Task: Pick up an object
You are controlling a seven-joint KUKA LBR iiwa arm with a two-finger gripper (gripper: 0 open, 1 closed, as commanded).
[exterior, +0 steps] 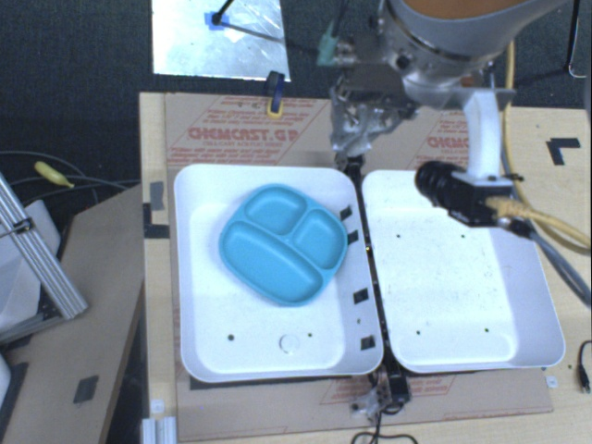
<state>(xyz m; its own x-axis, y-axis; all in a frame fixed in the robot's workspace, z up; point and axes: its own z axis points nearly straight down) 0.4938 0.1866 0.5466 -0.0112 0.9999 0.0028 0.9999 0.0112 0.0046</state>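
A light blue divided plate (282, 243) with three compartments lies flat in the left white bin (208, 340), a little above its middle. My gripper (353, 146) hangs over the far end of the seam between the two bins, above and to the right of the plate and clear of it. I see nothing between its fingers. The grey arm with its orange band fills the top right.
The right white bin (462, 285) lies beside the left one on a cardboard sheet (231, 132). A black cylindrical fitting with yellow cables (458, 192) overhangs the right bin's far edge. A reflective sheet (220, 24) lies beyond the bench. A small translucent disc (289, 343) rests near the left bin's front.
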